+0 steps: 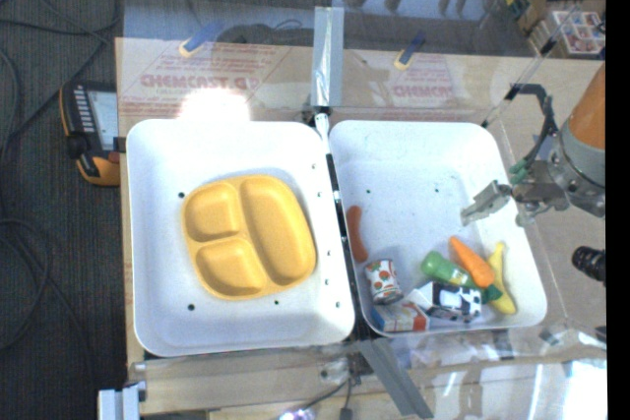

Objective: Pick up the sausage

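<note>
Meanwhile, your end effector [489, 202] hangs released at right of frame, well apart from the sausage [355, 230] at centre.

Grey arm [581, 174] at the right — orange-banded wrist, jaws leftward.

Bright, even overhead light, glare on the left bin [212, 108]; sharp.

Red lettering stood on the cardboard sheet [246, 74] under the bins, upside down and mirrored; it was perhaps "CHEMCAST", though blurred. Print on the small can [383, 279] was unreadable.
</note>
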Controlling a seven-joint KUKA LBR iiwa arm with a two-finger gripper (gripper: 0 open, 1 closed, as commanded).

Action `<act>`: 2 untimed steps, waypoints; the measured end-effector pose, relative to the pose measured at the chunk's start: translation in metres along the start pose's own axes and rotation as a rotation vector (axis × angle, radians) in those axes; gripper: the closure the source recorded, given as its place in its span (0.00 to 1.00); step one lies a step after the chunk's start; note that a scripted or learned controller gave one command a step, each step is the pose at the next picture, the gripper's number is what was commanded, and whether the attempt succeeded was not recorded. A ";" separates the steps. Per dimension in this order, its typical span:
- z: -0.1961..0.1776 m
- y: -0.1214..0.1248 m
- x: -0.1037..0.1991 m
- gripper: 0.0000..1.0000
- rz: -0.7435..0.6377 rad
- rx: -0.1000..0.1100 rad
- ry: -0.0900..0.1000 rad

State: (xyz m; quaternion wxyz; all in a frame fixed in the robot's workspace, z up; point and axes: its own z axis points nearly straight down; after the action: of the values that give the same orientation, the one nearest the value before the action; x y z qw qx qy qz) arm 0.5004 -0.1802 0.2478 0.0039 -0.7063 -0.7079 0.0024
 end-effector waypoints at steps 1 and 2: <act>0.158 -0.011 0.048 0.00 0.086 -0.019 -0.003; 0.089 0.045 -0.039 0.00 0.059 -0.001 -0.003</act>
State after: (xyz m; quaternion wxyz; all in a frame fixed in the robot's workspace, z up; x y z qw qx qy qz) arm 0.5445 -0.2190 0.1587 0.0023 -0.7268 -0.6869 0.0031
